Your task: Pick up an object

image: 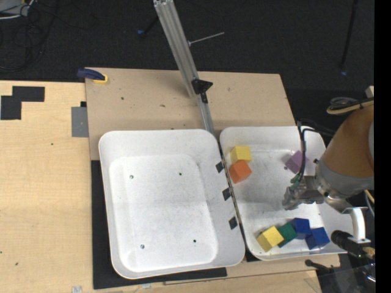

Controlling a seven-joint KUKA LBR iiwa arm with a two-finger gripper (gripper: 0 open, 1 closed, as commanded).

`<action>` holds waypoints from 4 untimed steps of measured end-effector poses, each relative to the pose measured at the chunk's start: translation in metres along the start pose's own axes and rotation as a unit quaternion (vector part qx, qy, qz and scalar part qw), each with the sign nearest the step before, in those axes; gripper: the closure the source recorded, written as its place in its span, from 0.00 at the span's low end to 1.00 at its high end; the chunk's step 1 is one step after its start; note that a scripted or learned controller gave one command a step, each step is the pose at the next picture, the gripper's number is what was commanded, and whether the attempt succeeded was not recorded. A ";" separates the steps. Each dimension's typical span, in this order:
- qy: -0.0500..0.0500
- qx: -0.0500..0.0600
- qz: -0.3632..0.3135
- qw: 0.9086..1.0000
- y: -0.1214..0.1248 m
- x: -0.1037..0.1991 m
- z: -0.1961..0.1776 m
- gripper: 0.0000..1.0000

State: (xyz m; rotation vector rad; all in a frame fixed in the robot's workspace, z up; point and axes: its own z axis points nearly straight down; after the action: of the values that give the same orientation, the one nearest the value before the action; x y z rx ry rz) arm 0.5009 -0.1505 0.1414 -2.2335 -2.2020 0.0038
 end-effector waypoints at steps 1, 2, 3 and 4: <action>-0.001 -0.004 -0.007 1.000 0.007 -0.007 -0.058 1.00; -0.002 -0.005 -0.007 1.000 0.010 -0.013 -0.119 1.00; -0.001 -0.002 -0.008 1.000 0.010 -0.014 -0.138 1.00; 0.000 0.000 -0.009 1.000 0.034 0.034 -0.118 1.00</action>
State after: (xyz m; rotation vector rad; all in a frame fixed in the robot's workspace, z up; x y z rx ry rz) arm 0.5363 -0.1168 0.2594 -2.2130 -2.2222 0.0022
